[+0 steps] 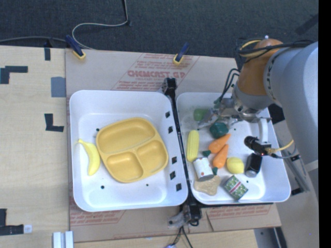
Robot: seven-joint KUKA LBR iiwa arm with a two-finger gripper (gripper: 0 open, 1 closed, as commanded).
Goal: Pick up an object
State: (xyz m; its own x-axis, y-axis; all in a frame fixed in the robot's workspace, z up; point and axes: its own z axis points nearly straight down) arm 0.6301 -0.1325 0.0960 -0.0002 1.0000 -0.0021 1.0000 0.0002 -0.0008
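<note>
Overhead slanted view of the bench point(31, 138) with two shallow white bins side by side. The left bin point(83, 190) holds a yellow three-compartment plate point(132, 149), its long axis running from upper left to lower right, and a toy banana point(91, 156) lying just beside the plate's left edge, curved, with its long axis near vertical in the view.

The right bin point(282, 187) holds the cluttered objects. A toy corn cob point(192, 145) lies along the bin's left wall, long axis near vertical. Two toy carrots point(220, 150) lie side by side at centre, each slanting from lower left to upper right. Below them sit a small yellow lemon-like fruit point(235, 165), a white-and-red cylinder point(203, 168), a tan bread-like piece point(207, 186) and a green patterned packet point(236, 187). A dark green item point(218, 129) and a paler green item point(200, 114) lie near the upper part of the bin.

The arm point(289, 87) reaches in from the right, its orange band above the bin's upper right. The hand point(223, 119) sits low over the dark green item; whether its fingers are spread or closed cannot be told, nor whether anything is held.
</note>
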